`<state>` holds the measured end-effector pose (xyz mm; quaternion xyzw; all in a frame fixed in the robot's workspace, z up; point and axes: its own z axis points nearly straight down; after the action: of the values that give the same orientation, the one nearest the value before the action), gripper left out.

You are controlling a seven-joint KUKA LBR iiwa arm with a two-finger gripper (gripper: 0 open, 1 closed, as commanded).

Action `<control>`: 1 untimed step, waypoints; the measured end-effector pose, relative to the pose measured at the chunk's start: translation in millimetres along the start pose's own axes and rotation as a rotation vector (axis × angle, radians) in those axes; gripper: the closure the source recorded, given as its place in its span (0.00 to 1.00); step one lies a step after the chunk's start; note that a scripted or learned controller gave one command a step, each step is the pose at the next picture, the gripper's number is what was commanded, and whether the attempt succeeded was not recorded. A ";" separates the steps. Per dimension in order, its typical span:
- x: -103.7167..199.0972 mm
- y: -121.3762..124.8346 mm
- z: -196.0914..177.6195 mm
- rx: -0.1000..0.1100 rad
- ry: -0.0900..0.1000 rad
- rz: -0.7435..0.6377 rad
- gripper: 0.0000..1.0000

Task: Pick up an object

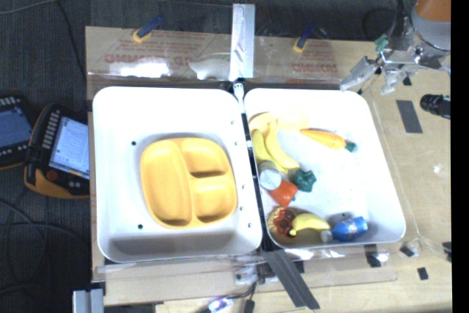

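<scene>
The gripper (366,73) hangs over the bench beyond the right bin (381,157), touching nothing (how far its jaws are open cannot be told). A carrot (322,137) lies inside that bin, orange with a green tip.

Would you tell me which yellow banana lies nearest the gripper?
The yellow plastic banana by the right bin's divider wall; the other banana lies at the bin's near edge, farther from the gripper.

A yellow divided tray (189,181) sits in the left bin (110,157). The right bin (374,157) holds bananas (267,143), a carrot (322,137) and a blue can (349,228) at five o'clock. The gripper (370,70) hangs at two o'clock.
</scene>
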<state>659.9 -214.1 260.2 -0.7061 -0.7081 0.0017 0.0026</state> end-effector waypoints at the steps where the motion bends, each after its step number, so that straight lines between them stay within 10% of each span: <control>1: 36.3 -9.8 111.4 0.000 -0.001 -0.224 0.00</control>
<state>649.2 -177.7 148.9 -0.6225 -0.7826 0.0017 0.0025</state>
